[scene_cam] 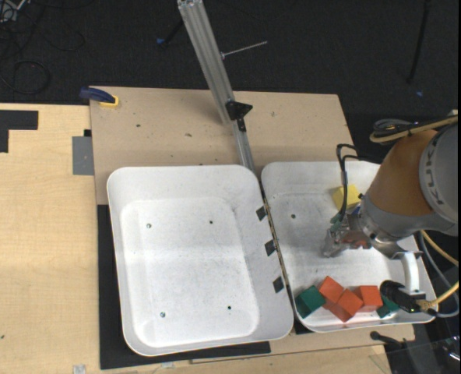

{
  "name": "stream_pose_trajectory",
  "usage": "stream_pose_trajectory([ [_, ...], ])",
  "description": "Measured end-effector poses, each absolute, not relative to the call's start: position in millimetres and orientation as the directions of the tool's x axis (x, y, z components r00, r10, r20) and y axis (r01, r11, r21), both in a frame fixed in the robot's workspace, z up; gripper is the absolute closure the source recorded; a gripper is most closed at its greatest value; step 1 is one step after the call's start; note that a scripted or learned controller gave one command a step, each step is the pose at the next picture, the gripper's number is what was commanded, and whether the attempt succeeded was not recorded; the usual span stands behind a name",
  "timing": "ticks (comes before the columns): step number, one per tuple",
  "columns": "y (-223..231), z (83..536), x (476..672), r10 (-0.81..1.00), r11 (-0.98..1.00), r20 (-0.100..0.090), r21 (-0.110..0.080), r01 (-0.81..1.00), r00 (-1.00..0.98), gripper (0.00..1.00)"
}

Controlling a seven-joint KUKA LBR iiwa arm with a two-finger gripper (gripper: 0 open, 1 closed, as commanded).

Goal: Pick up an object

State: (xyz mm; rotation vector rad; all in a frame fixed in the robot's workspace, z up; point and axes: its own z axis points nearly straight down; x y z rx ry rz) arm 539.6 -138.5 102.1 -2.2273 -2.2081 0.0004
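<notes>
My gripper (333, 245) is down inside the right bin (300, 201), near its middle, with the grey arm and orange band above it at the right. A yellow object (345, 196) lies just behind the gripper, partly hidden by the wrist. At the bin's front edge sit a green block (311, 300), two orange-red blocks (332, 290) (368, 296) and another reddish block (341, 308). A small dark green piece (388, 310) lies at the front right corner. Nothing shows between the fingers.
The left bin (137, 193) stands beside the right one, separated by a divider with black clips (270, 248). A slanted aluminium rail (211, 61) rises behind the bins. Cables (417, 302) and a white fitting hang at the right bin's right side.
</notes>
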Motion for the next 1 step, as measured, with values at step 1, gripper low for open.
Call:
stream_pose_trajectory([
  [1, -149.0, 151.0, 536.2, 1.000, -0.007, -0.001, 0.002, 1.000, 0.007, 1.00],
])
